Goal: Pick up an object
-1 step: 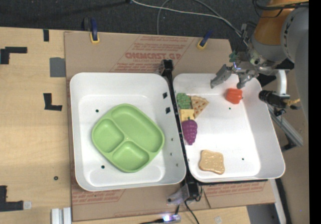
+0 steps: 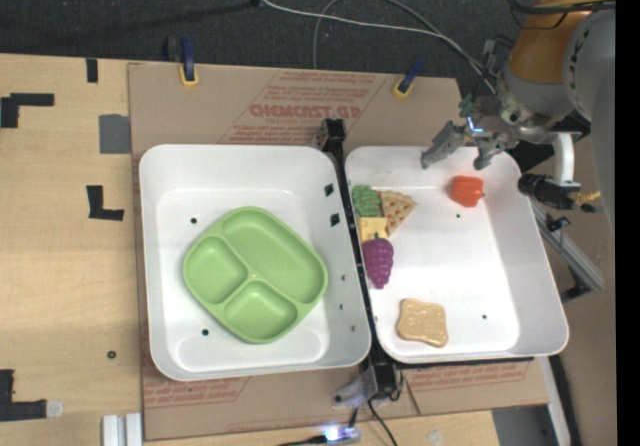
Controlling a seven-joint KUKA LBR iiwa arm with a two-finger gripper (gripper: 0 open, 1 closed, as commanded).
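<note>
While the grey arm point(image 2: 560, 24) hangs at the far right corner of the right bin point(image 2: 520, 264), nothing is between its fingers, so the step in hand looks like the approach before a grasp. Left of that bin sits the left bin point(image 2: 160, 234), bearing a green divided plate point(image 2: 255, 274). Inside the right bin, the toast slice point(image 2: 423, 323) lies near the front; the purple grapes point(image 2: 378, 260), pizza slice point(image 2: 397, 207), green piece point(image 2: 366, 200) and yellow piece point(image 2: 372, 228) cluster against its left wall. The red object point(image 2: 466, 191) rests near its back wall, just below the gripper point(image 2: 462, 149), whose fingers are spread wide. The next move likely calls for lowering squarely over that red object and closing.
</note>
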